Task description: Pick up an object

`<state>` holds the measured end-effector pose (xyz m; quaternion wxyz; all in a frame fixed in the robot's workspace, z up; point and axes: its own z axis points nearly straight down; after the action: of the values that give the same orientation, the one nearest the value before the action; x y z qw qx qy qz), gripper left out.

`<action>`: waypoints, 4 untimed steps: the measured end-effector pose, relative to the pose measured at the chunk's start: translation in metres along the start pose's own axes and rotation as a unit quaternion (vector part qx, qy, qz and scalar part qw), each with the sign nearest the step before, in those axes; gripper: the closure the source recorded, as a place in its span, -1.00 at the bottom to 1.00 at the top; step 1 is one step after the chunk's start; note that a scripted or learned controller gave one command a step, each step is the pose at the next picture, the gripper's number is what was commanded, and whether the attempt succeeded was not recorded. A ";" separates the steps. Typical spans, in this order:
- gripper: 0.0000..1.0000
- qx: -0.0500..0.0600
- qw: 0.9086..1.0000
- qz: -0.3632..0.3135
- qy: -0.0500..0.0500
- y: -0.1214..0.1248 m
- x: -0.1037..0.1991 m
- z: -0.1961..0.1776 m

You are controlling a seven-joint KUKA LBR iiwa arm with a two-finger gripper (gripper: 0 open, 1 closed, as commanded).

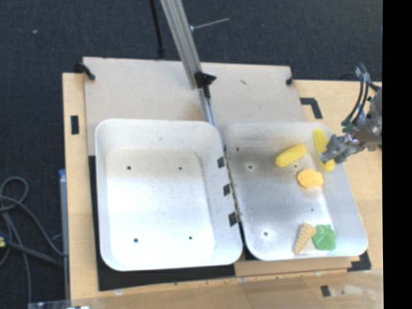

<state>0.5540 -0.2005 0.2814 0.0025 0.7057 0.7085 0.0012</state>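
My gripper (pixel 335 150) hangs over a yellow corn cob (pixel 321 145) at the right bin's (pixel 277 201) far edge; its grip I cannot tell. Both white bins sit on a wooden bench (pixel 80 172) above dark carpet (pixel 38 24).

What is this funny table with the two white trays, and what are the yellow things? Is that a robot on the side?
Yes, that is a robot arm, reaching in from the right side. The picture comes from one camera fixed above the bench, looking down at a slant. At the end of the arm is its gripper, the part with jaws for picking things up. I cannot tell from here whether it is gripping anything.

On the bench sit two shallow white bins. The right bin holds toy food: a yellow corn cob, an orange-yellow lump, a long yellow piece right beside the gripper, an ice cream cone and a green toy next to it. The left bin is beside it. The metal pole at the top is part of the stand.
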 end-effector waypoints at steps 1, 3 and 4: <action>1.00 0.002 1.000 -0.001 0.001 -0.014 0.049 0.003; 1.00 0.002 1.000 -0.001 0.001 -0.023 0.166 0.017; 1.00 0.002 1.000 -0.002 0.002 -0.028 0.218 0.014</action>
<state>0.5248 0.0174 0.2664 -0.0004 0.7044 0.7098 0.0010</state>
